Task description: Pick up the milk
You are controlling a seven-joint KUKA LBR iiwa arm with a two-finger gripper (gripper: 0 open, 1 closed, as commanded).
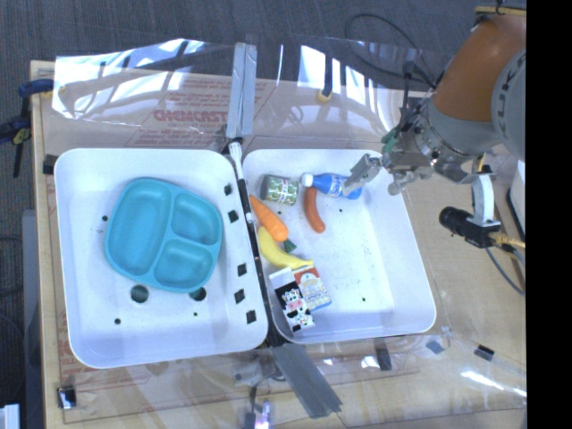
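Nearest the camera, the small white milk carton with black cow patches (293,300) lies at the near left corner of the right white bin (393,280), touching a red-and-white carton (313,289). Just beyond them lie a yellow banana (275,250), an orange carrot (271,219) and a green can (281,189). My tool (371,172) hangs over the far side, well apart from the milk; I cannot tell how wide it stands. A blue-capped bottle (329,184) lies beside it, a red sausage (314,211) nearer. A blue divided plate (165,233) sits in the left bin (80,311).

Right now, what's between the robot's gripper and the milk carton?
In the camera view, a sausage lies between the gripper and the milk carton; the rest is bare bin floor.
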